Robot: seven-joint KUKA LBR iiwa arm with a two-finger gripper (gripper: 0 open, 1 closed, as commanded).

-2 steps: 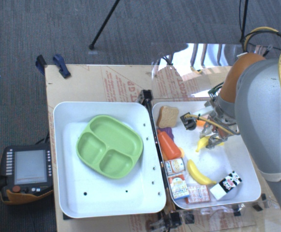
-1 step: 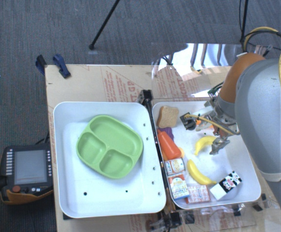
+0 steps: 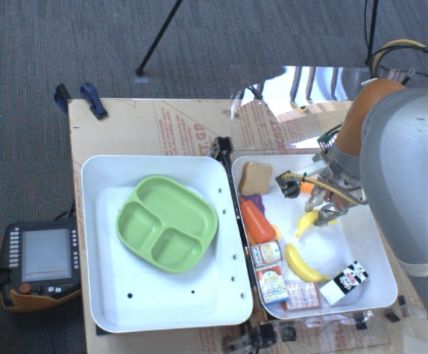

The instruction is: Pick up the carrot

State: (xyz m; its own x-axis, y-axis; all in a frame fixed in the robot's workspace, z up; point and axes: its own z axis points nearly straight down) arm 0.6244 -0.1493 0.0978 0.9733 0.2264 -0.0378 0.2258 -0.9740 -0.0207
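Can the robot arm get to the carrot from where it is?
Probably yes. The carrot lies uncovered along the left wall of the right bin, and the gripper hovers over that same bin. Bread and small cartons crowd its ends, so space is tight.
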